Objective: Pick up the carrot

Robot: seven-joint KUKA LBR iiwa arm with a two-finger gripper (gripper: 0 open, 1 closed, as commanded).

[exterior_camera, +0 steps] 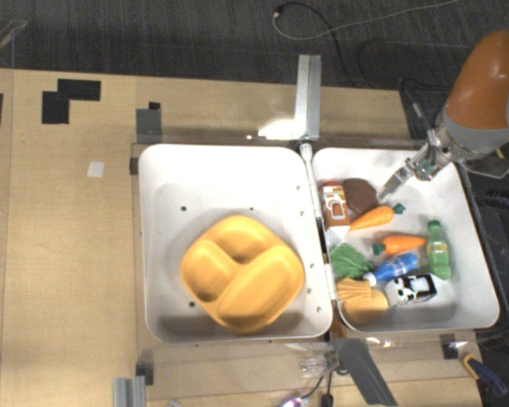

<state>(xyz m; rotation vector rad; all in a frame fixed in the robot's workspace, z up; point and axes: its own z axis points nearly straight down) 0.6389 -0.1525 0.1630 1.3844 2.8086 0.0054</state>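
An orange carrot (371, 219) with a small green tip lies tilted in the right bin (471, 227), left of centre. A second, shorter carrot (403, 244) lies just below and to its right. My gripper (390, 190) reaches in from the upper right and hangs just above the first carrot's right end, beside a brown rounded item (359, 195). I see nothing held in it.
The right bin also holds an orange-white box (335, 203), a green leafy toy (349, 261), a blue bottle (396, 268), a green bottle (439, 249), a black-and-white item (416, 288) and a tan piece (361, 296). A yellow divided plate (242, 271) lies in the left bin (165, 193).
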